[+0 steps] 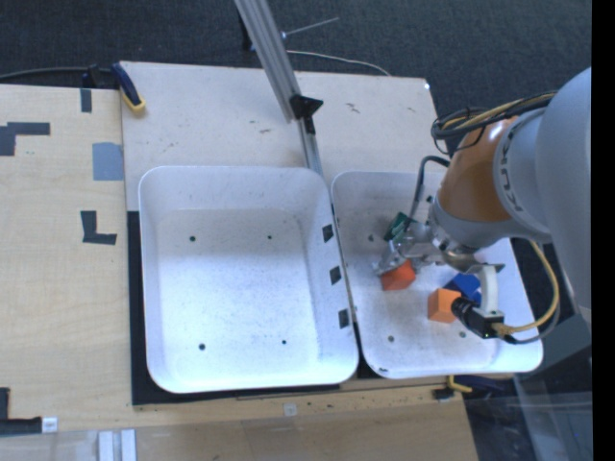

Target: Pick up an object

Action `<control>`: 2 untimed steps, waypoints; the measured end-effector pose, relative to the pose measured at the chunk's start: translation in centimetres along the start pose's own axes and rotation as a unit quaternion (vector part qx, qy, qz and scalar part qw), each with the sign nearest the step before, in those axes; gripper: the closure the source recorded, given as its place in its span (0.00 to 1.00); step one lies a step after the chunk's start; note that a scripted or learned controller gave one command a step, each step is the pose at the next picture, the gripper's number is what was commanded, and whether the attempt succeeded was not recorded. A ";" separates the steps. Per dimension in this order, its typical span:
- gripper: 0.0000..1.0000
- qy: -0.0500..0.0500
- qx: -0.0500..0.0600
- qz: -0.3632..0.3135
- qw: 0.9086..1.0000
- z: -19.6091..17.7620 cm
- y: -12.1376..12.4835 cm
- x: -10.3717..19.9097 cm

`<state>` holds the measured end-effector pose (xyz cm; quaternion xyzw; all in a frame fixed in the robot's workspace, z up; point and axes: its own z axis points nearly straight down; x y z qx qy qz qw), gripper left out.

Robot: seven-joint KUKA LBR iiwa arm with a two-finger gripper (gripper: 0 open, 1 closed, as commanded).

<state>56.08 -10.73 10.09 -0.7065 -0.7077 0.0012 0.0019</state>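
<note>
Crowding right bin (384,353) — orange block (443,304), blue block (465,284), green piece (398,227).

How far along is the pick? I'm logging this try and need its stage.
Done: the grey arm's gripper is down inside the right white bin. In hand: it sits at the small red-orange block, beside a green piece; a grasp cannot be confirmed. Left: securing and lifting; the orange cube and blue block lie untouched.

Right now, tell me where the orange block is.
The orange block lies in the right bin, toward its near right part, just below the blue block and to the right of the red block.
</note>
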 end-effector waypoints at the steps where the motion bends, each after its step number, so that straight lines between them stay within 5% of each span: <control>1: 1.00 0.002 -0.003 -0.004 1.000 -9.4 -3.5 11.3; 2: 1.00 0.001 0.001 -0.004 1.000 -9.0 -6.2 19.3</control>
